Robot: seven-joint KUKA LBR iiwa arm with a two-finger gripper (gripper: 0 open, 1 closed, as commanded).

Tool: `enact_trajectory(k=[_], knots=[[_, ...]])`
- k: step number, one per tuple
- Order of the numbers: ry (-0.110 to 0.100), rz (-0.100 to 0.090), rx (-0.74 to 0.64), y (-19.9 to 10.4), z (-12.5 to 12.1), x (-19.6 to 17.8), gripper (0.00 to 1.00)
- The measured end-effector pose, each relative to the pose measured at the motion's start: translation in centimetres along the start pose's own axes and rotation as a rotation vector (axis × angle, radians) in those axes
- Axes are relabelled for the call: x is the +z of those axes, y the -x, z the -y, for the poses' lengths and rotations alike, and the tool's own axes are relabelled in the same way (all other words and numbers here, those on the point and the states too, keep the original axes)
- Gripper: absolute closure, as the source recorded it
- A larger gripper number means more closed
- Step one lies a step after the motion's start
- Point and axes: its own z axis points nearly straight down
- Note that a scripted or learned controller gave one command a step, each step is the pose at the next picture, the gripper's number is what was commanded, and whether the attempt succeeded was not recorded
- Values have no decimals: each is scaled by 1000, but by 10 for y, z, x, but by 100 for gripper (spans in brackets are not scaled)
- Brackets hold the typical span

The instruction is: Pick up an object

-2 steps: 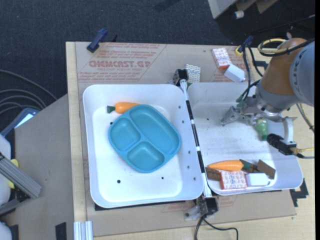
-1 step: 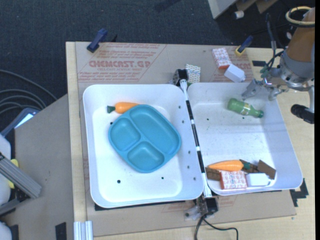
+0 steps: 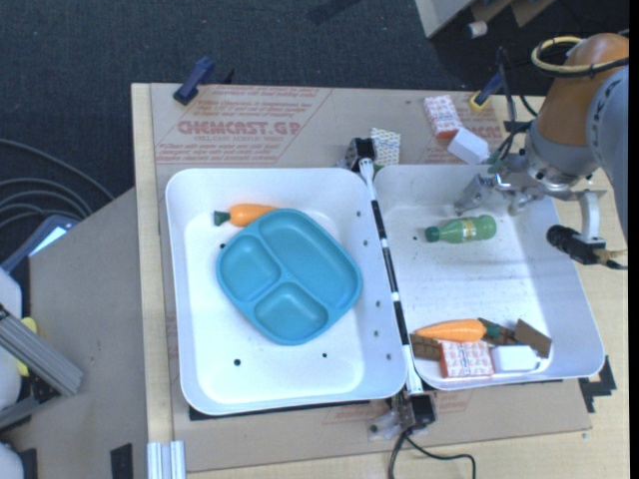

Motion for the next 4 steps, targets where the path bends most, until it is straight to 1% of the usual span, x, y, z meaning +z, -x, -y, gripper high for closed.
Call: enact_trajectory(k=[1, 2, 3, 4], knots=[[-4, -2, 0, -52, 26, -8, 0], [-4, -2, 0, -70, 51, -36, 0], [19, 5, -2, -80, 10, -10, 0], [0, 1, 2, -66, 47, 10, 0]])
